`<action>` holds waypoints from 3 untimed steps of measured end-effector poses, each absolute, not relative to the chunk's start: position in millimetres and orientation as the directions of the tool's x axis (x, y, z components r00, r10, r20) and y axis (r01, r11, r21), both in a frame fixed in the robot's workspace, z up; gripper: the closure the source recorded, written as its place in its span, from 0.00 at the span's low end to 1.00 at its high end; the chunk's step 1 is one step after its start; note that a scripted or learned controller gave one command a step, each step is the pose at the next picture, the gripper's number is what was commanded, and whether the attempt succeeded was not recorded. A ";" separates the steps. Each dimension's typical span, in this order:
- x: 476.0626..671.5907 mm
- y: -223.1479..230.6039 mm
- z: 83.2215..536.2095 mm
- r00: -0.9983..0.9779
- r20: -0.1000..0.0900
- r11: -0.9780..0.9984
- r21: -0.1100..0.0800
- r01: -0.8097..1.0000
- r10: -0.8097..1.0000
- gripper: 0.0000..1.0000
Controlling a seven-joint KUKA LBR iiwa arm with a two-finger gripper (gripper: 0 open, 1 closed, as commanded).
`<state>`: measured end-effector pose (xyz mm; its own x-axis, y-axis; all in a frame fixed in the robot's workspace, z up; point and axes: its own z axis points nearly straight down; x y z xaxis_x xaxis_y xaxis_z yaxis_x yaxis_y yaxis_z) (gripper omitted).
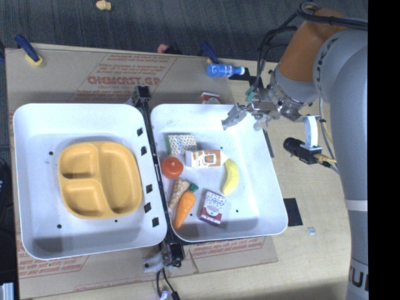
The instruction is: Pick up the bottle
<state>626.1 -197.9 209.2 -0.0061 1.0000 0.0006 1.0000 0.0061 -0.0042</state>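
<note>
Two shallow white plastic bins side by side on cardboard-covered bench: left bin (37, 230) holding yellow three-compartment plastic tray (99, 178), right bin (262, 199) holding the small stuff. Grey arm with orange band (325, 61) reaching in from right, two-finger gripper (240, 115) hovering over right bin's upper right corner, nothing visible between the tips; open or closed, cannot tell at this resolution. In right bin, big to small roughly: orange carrot (182, 209), yellow banana (230, 177), white-and-orange carton (205, 159), red-and-white box (213, 206), green patterned packet (181, 143), beige stick-like piece (177, 190), red tomato (172, 166). Target: small blue plastic bottle with white cap (224, 70), outside both bins, lying flat on cardboard behind right bin's far rim. Key relation: bottle up and slightly left of gripper, near but apart, rim between them. Long axis roughly left-right, cap end toward arm. Likely needs retreat over rim, then closing across the short axis.
</note>
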 end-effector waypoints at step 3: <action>518.8 -209.2 225.3 -0.078 0.002 0.078 -0.005 0.997 0.997 1.00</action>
<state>518.8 -209.2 225.3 -0.0783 0.9969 0.0020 0.9969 0.0783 -0.0046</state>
